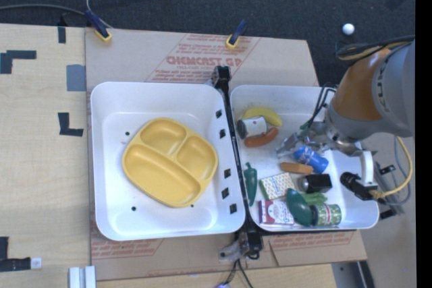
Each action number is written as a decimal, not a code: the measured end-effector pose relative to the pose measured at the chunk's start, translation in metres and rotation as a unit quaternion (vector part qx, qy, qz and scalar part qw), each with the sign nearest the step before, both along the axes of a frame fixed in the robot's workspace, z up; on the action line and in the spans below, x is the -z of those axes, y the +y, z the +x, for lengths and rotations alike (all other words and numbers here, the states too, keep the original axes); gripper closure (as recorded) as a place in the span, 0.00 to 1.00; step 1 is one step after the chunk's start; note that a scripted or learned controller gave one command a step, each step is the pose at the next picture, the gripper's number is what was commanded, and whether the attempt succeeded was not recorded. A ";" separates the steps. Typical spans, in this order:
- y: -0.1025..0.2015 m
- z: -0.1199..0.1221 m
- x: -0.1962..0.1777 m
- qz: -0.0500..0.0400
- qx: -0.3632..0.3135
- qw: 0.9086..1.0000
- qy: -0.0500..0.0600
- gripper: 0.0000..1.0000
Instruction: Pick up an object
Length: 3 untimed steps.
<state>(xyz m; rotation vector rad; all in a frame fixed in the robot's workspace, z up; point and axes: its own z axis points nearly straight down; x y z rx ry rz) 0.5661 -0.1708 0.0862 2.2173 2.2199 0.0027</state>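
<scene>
One blue object (312,158) lies just beside the pincer (291,145).

I cannot resolve the gripper (291,144) fingers among clutter at the right bin's (297,94) centre; the arm's (378,94) base is cropped.

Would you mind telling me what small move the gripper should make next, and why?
Probably a short straight descent. The gripper sits low in the right bin, right beside the blue object and above the carrot, and nothing shows between its fingers. Dropping onto the blue object looks like the nearest chance of a grasp.
</scene>
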 end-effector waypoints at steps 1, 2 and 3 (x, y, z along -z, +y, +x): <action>0.000 0.000 -0.010 -0.001 0.000 1.000 -0.001 1.00; 0.044 -0.035 -0.158 0.000 0.000 1.000 0.001 1.00; 0.113 -0.081 -0.183 0.001 -0.001 1.000 0.003 1.00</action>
